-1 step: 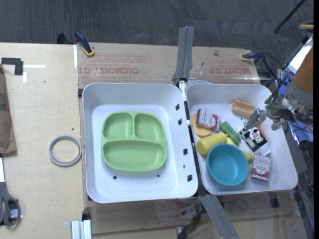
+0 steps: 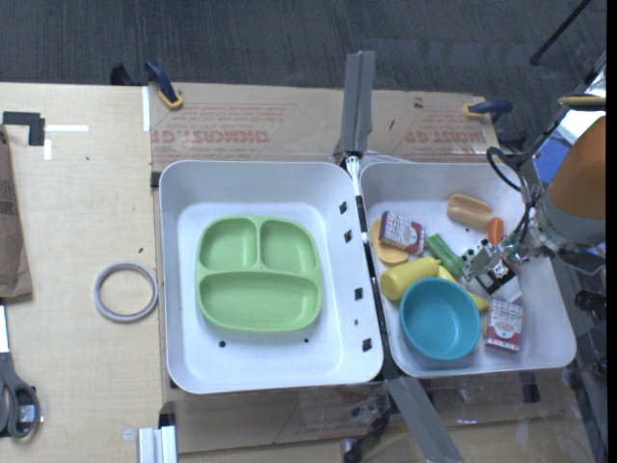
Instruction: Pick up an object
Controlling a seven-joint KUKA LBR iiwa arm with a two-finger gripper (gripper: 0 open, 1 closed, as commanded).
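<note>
- The hand (image 2: pixel 485 264) sits low in the right bin (image 2: pixel 554 297), reaching in from the right edge; whether it is wide or narrow, I cannot tell, since its dark parts blur together against the objects beneath.
- Nothing can be seen lifted clear of the bin by it.
- Just beside the hand on its left lies a green stick-shaped item (image 2: pixel 442 252), tilted; a small orange piece (image 2: pixel 496 231) lies just above the hand.
- A yellow cylinder (image 2: pixel 408 278) lies near the green item, next to the blue bowl (image 2: pixel 441 320), which stands upright at the bin's front.
- A red-and-white packet (image 2: pixel 504 324) lies to the right of the bowl, below the hand.
- Farther back are a tan bun-shaped item (image 2: pixel 469 208) and a dark red packet (image 2: pixel 401 231) lying on a flat orange-tan disc (image 2: pixel 388 251).
- The arm (image 2: pixel 578 186), grey with its orange band, comes in over the bin's right side.
- The left bin (image 2: pixel 178 287) holds a green divided plate (image 2: pixel 258 274).
- On the table (image 2: pixel 77 201), left of the bins, lies a grey ring (image 2: pixel 125 290).
</note>
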